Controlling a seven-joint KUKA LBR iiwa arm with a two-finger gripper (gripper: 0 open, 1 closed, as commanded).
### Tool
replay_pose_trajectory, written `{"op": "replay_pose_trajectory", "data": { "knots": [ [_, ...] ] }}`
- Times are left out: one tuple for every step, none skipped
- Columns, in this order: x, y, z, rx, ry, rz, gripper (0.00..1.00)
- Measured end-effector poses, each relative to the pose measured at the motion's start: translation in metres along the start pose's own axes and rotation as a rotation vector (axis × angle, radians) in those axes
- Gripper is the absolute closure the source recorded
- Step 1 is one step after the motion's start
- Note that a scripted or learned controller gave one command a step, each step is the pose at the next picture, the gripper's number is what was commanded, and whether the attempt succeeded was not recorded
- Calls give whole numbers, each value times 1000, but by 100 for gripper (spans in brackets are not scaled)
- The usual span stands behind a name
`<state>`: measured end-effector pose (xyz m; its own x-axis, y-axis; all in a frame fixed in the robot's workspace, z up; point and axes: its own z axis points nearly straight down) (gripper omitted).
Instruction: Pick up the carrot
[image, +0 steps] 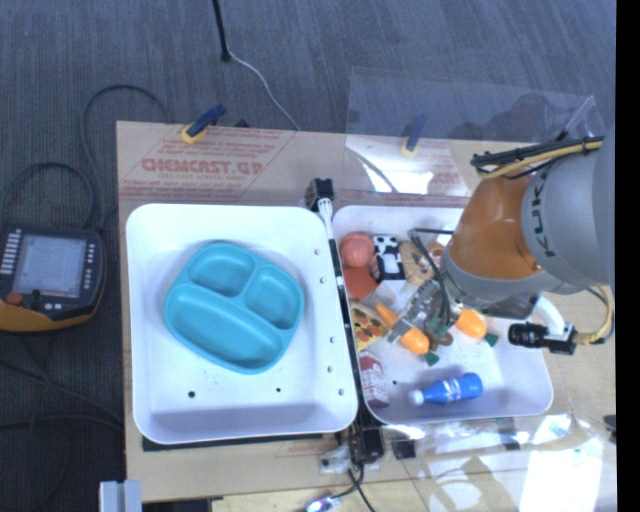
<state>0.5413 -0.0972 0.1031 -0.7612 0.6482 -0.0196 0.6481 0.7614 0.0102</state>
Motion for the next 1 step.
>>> {"op": "replay_pose_trajectory", "data": {
  "knots": [
    [40,7,-84,9,13,160,100]
  ]
}}
